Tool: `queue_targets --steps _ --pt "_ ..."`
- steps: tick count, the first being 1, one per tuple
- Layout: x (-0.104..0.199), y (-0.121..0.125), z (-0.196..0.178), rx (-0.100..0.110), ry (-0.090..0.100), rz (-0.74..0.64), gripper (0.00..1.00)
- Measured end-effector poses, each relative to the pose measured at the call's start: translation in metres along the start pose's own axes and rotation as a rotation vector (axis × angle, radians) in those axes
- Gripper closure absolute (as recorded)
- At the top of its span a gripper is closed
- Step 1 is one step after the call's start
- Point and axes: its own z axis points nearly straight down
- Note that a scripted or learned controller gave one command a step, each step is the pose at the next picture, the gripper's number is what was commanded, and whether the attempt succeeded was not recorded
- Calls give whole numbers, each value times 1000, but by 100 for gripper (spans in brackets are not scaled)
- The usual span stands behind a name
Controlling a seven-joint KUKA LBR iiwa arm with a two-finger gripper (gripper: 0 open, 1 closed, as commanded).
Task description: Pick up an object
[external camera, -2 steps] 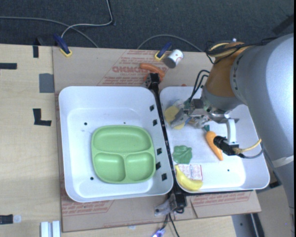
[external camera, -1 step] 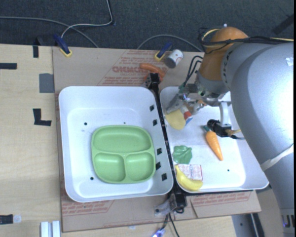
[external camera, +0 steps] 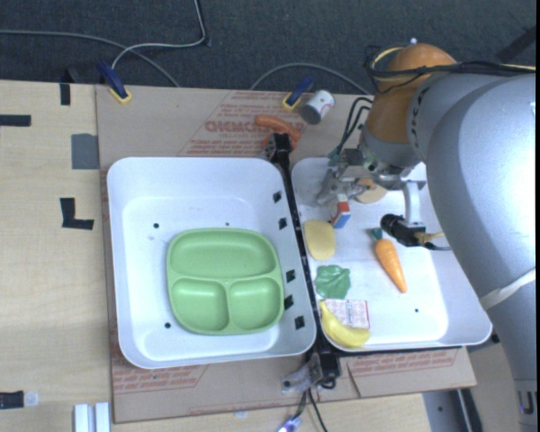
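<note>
Left bin just has a green divided tray sitting in it. Right bin has all the small stuff: a yellowish round thing by the divider, a green leafy piece below it, a banana with a red-and-white packet on it at the front, a carrot mid-bin, and a little red-and-blue block. The gripper hangs over the back of the right bin, right above that block; it's not holding anything I can see, and I can't tell if it's open or closed.

You have a light green 3-compartment plastic tray lying flat in the left shallow white bin, with 2 blue clamps behind on the cardboard sheet.
</note>
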Motion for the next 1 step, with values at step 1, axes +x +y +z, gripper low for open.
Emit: queue_targets --steps 1 --pt "43 -42 -89 2 3 2 100"
